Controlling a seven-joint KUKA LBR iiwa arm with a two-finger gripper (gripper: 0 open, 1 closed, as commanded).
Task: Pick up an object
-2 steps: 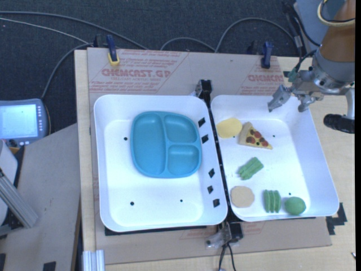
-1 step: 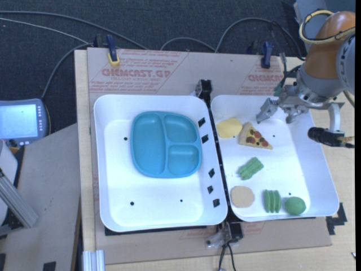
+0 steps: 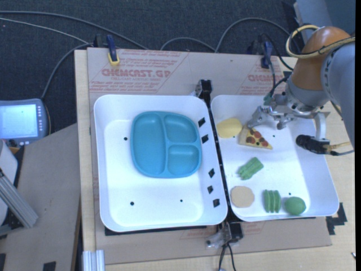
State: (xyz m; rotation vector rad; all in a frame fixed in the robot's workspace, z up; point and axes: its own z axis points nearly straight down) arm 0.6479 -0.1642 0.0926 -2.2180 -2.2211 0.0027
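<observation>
Claw (image 3: 260, 117) above pizza slice (image 3: 255, 138), board (image 3: 141, 66) printed "CHEMCAST GP"

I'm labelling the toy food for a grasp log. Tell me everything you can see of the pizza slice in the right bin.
The triangular toy pizza slice lies flat on the floor of the right white bin, in its upper half. It looks like moulded plastic: a tan-yellow wedge with red and dark topping spots. Its tip points toward the upper left, close beside the pale yellow rounded toy; whether they touch is unclear. The arm's pincer hangs just above it, not visibly gripping it.
</observation>
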